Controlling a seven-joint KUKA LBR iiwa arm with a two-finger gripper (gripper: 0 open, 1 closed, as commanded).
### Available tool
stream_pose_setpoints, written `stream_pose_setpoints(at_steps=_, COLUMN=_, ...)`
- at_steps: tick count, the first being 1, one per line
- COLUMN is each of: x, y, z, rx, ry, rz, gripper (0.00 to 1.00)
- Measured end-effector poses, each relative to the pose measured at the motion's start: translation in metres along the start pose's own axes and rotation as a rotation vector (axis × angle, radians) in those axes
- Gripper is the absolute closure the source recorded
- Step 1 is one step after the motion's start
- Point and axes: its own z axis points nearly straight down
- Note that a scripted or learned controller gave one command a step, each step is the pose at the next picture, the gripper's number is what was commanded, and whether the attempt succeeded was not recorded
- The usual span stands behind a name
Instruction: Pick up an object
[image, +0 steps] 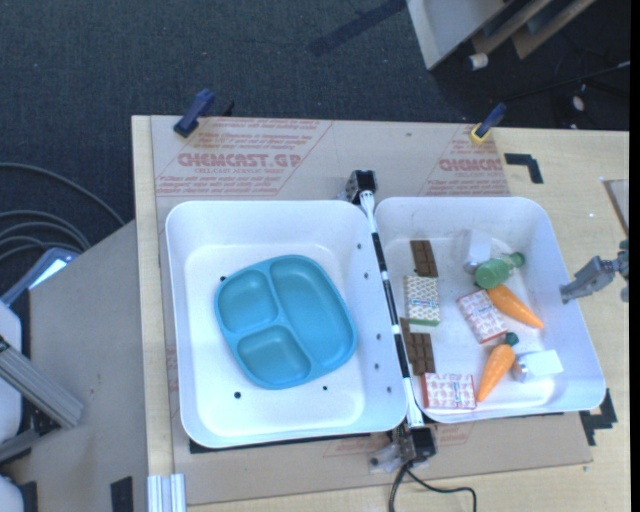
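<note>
Here pincer (588, 280) just right of carrot (517, 305), apart.

You have open floor in the left bin (190, 330) around the blue plate (286, 320). The right bin (555, 250) is crowded: carrots (516, 307), boxes (422, 299) and what looks like a green bottle (497, 270) leave only its upper-left corner free.

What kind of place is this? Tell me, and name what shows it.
Probably a robot test bench in a lab: two white bins clamped to a board, toy carrots and small boxes, loose cables on dark carpet.
</note>
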Motion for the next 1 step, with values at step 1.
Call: stream_pose_setpoints(at_steps=1, x=-0.0020, y=0.0285, z=0.1809, rx=0.005, ry=0.007, rz=-0.002, gripper=0.00)
